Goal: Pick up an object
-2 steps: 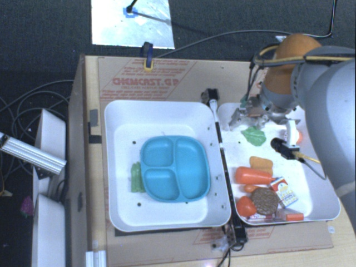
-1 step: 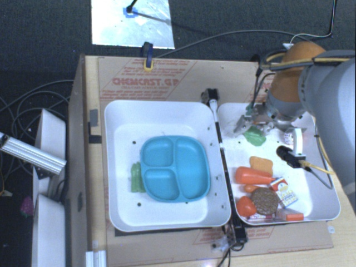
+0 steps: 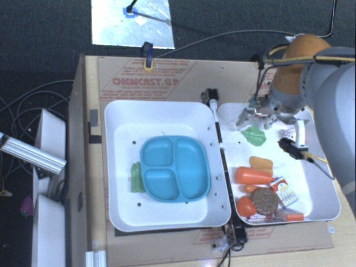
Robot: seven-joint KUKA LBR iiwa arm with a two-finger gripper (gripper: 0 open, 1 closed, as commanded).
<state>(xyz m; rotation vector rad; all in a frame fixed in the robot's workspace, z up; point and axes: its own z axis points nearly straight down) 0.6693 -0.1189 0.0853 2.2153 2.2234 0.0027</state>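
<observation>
Two white bins sit side by side on the table. Left bin holds a blue divided plate and a green piece; right bin holds an orange carrot, a brown patty and a green leaf. Just above the leaf is the end effector, its opening and any hold impossible to tell.

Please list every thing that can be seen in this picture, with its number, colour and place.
Bins: 2, white, side by side on the bench.
Divided plate: 1, blue, in the left bin.
Green piece: 1, green, left bin, against the plate's left edge.
Leaf-like item: 1, green, right bin, upper part, just below the gripper.
Carrot-like item: 1, orange-red, right bin, middle.
Orange lump: 1, orange, above the carrot-like item.
Round patty: 1, brown, right bin, lower part.
Small packet: 1, red and white, right of the patty.
Clamp: 1, blue and yellow, bench's far edge.
Gripper: 1, grey metal, over the right bin's upper part.
</observation>
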